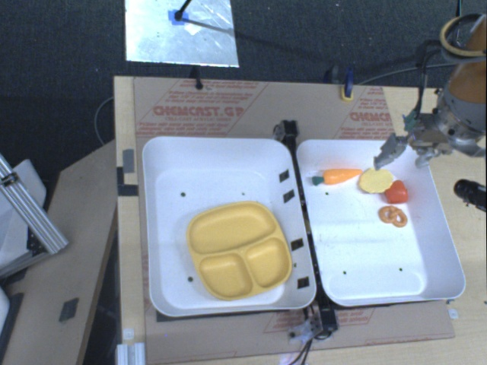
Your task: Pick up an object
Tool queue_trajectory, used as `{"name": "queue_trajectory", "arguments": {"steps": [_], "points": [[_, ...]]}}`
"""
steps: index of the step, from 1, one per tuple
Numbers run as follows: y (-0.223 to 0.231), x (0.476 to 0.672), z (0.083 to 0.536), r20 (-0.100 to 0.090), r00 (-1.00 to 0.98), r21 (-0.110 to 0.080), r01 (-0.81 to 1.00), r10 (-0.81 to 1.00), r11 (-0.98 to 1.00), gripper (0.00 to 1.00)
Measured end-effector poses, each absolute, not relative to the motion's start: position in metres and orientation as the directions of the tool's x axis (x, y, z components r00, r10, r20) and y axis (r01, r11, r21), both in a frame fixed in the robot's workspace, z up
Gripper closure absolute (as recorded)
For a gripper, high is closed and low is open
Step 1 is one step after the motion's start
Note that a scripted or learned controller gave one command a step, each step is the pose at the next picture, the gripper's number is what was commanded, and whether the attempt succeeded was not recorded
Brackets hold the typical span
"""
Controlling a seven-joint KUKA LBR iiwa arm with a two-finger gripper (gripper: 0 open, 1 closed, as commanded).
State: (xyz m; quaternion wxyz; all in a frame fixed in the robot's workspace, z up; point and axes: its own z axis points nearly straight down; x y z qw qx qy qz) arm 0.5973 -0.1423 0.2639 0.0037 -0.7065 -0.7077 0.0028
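Two shallow white bins sit side by side on a counter (84, 226), seen from above at a slant. Taking the right bin (365, 276) as the landmark: its near half is bare white floor. Farther back, toward its right side, lies a small pretzel (393, 217). Just beyond the pretzel is a red piece (396, 193), perhaps a toy tomato, touching a pale yellow round slice (376, 181) on its left. Left of that slice, just beside it, an orange carrot (340, 176) lies on its side with its green end pointing toward the left bin. Over the far right corner of the right bin hangs the gripper (411, 149), on a grey arm (463, 90) coming in from the right; one grey finger (386, 152) slants down toward the yellow slice, its tip just above and behind it. Nothing is seen between the jaws, and whether they are wide or narrow cannot be told. To the left of the right bin, the left bin (163, 181) holds a yellow tray (240, 248) with three compartments, lying in its near half. Beyond both bins, brown board (205, 105) with red lettering covers the counter, and farther still a shiny silver sheet (180, 21) lies on dark floor.
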Motion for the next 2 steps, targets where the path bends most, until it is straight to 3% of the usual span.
{"name": "queue_trajectory", "arguments": {"steps": [1, 2], "points": [[-0.142, 0.599, 0.270, 0.000, -0.004, 0.002, 1.000, 1.000, 0.004, 0.00], [-0.136, 0.599, 0.209, 0.000, -0.003, -0.002, 1.000, 1.000, 0.003, 0.00]]}}
